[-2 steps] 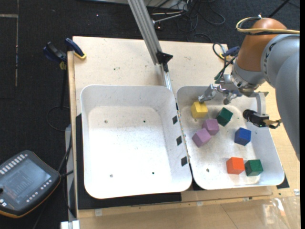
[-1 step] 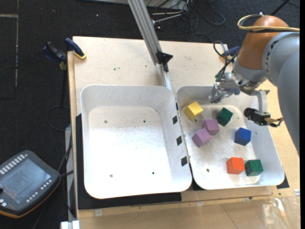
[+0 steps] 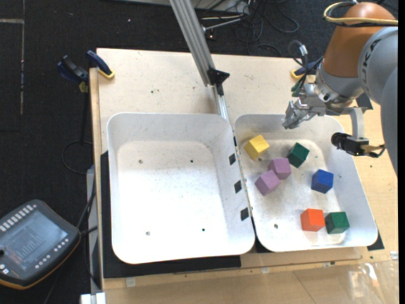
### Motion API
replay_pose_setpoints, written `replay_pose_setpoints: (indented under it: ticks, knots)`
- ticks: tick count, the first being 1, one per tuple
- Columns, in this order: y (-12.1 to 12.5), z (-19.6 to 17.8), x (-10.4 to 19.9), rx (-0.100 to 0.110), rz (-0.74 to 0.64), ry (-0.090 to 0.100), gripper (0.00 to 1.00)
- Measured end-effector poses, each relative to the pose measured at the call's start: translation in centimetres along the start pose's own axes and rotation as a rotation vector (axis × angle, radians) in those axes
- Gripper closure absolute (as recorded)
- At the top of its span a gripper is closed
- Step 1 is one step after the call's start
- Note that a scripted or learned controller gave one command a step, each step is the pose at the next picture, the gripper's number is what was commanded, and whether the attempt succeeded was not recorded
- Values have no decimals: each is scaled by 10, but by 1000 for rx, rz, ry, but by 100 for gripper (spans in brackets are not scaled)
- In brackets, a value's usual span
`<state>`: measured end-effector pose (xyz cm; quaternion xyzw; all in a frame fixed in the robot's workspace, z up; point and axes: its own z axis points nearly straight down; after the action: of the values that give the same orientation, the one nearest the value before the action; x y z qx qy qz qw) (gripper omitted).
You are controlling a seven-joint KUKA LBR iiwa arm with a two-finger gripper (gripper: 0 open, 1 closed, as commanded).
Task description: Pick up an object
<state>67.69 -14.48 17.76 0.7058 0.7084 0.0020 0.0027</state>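
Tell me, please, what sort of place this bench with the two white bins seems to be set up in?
Most likely a robotics lab or test cell. A grey and orange arm with its gripper hangs over the right bin of coloured blocks, a teach pendant lies on the dark floor, and loose cables trail behind the bench.

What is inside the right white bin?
Seven blocks lie in the right bin: a yellow block, two purple blocks, two green blocks, a blue block and an orange block. The gripper covers part of the bin's far edge.
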Motion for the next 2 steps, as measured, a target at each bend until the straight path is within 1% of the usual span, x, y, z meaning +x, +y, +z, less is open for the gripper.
replay_pose_setpoints:
  ticks: [1,2]
  knots:
    - [2,-54,0,-2,1,-1,100]
    - [4,-93,0,0,1,0,100]
